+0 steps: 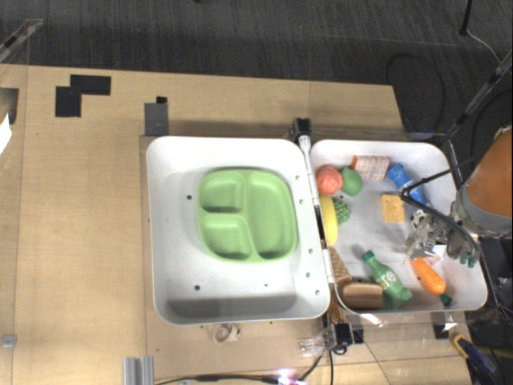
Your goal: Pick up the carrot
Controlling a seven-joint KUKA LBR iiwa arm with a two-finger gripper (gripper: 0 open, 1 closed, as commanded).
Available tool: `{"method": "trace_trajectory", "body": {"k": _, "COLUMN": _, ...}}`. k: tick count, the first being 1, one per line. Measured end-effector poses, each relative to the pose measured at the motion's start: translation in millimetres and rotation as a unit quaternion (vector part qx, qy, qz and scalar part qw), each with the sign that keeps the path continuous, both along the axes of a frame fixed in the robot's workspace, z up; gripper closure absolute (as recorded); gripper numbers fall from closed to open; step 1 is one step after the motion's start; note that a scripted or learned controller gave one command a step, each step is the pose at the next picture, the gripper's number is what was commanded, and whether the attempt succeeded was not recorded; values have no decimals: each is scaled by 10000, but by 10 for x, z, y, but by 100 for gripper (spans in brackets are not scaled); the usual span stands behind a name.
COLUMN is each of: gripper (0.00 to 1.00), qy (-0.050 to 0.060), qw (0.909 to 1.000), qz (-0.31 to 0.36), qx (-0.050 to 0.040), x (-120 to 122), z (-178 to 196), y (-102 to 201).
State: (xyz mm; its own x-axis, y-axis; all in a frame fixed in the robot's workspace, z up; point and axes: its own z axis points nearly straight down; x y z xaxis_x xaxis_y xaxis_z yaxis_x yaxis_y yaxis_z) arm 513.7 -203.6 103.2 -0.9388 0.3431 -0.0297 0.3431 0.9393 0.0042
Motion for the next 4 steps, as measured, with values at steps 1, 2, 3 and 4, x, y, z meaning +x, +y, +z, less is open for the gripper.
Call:
{"method": "trace_trajectory", "body": {"k": 1, "gripper": 0, "qy": 4, "qw": 10000, "qz": 1, "qx": 2, "x": -2, "z": -4, "y": 3}}
{"method": "trace_trajectory", "body": {"k": 2, "gripper": 0, "qy": 37, "qw": 9946, "qz": -1034, "qx": 23, "x": 32, "z": -125, "y": 525}}
{"method": "trace_trajectory", "body": {"k": 3, "gripper": 0, "qy": -8, "qw": 9970, "qz": -775, "qx": 13, "x": -173, "z": -115, "y": 477}}
{"method": "trace_trajectory", "body": {"k": 4, "gripper": 0, "qy": -6, "qw": 9970, "qz": -769, "qx": 12, "x": -173, "z": -116, "y": 478}}
